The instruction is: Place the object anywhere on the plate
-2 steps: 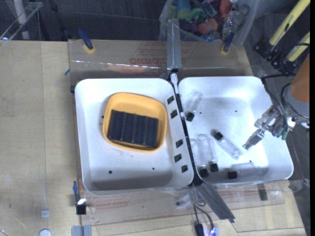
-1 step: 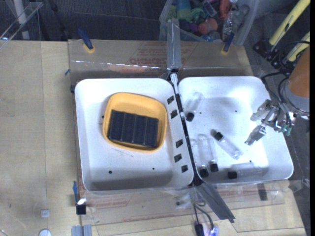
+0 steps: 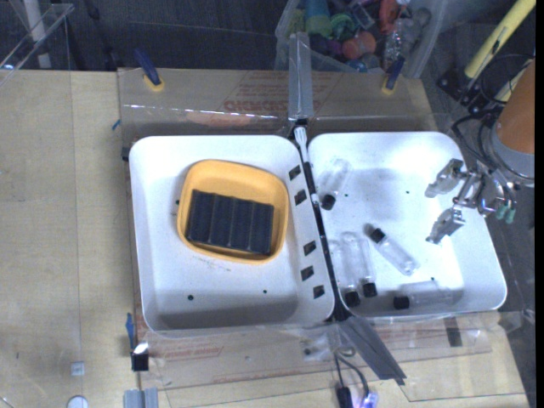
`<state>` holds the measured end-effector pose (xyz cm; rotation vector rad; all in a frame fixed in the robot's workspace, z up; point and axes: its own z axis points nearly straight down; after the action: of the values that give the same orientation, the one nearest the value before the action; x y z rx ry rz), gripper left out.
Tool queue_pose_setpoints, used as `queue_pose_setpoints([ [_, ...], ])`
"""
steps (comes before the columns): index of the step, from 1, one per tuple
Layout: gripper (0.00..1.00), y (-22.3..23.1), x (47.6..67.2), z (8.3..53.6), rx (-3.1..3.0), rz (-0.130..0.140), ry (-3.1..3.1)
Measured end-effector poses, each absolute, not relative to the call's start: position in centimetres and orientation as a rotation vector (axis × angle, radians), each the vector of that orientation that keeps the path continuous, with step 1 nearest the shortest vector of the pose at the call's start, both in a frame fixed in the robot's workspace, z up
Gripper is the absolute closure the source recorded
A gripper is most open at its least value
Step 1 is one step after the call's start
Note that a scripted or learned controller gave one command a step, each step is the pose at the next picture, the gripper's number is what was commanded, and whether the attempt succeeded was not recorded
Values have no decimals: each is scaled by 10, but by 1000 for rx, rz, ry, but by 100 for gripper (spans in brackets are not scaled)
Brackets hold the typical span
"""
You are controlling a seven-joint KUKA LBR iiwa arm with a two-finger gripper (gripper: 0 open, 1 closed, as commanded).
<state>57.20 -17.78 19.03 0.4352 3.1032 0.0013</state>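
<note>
- Now the gripper (image 3: 448, 202) hung near the right bin's (image 3: 408, 151) right edge, fingers spread, holding nothing.
- Clear little bottles (image 3: 391, 249) lay below it.
- Left bin's (image 3: 161, 304) yellow plate (image 3: 231, 177) held a black block (image 3: 234, 221).

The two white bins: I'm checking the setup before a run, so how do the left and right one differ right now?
The left bin holds a yellow plate with a dark ribbed block on it; the right bin holds several small clear bottles with black caps, scattered and lying flat. The gripper hangs over the right bin, fingers spread, holding nothing. Both bins are shallow, white and rounded at the corners.
</note>
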Motion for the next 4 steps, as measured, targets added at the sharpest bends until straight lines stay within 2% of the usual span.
queue_pose_setpoints([
  [1,0,-188,586,186,-50,0,3132],
  [2,0,-219,575,189,-330,-1,3115],
  [3,0,-223,569,201,-769,-2,3036],
  [4,0,-221,585,194,-1034,-2,2957],
])
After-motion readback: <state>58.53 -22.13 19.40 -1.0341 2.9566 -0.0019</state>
